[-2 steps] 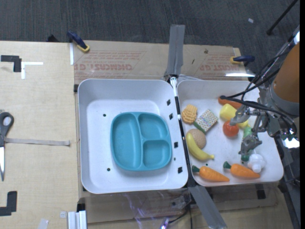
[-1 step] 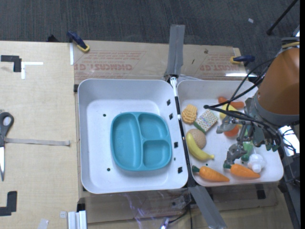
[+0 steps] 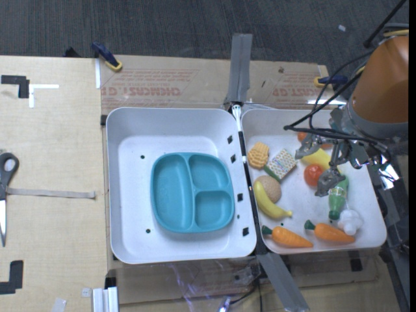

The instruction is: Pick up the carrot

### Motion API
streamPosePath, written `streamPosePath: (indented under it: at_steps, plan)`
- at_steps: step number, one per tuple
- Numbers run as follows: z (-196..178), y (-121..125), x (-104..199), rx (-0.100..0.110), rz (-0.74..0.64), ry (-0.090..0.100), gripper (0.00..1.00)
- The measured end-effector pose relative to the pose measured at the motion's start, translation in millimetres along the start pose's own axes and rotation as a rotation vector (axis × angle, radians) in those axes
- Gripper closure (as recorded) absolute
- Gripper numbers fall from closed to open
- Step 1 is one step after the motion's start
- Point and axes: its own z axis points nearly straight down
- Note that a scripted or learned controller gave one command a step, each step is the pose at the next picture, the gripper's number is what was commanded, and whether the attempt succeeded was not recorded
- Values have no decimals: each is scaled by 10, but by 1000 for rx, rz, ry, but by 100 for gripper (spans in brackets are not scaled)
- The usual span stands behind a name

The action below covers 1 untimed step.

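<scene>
Red lettering is printed on the cardboard [image 3: 156, 83] behind the bins, but it appears reversed and cannot be read with confidence. Two white bins are seen: the left bin [image 3: 123, 174] holds one blue tray [image 3: 193, 192] with three compartments. In the right bin [image 3: 370, 239], two carrots are counted along the near wall: one carrot [image 3: 289, 237] at the near left corner and a second carrot [image 3: 331, 232] to its right. One banana [image 3: 270, 200], one waffle [image 3: 259, 155], one cracker [image 3: 281, 164], one tomato [image 3: 314, 173] and one green bottle [image 3: 337, 199] are also seen. The gripper [image 3: 318, 168] hangs over the tomato, its fingers spread apart and nothing held between them. One pair of scissors [image 3: 5, 187] lies on the bench at far left.
</scene>
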Motion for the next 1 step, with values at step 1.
streamPosePath:
  at_steps: [1]
  plan:
    - [227, 815, 265, -2, -315, 1, 0]
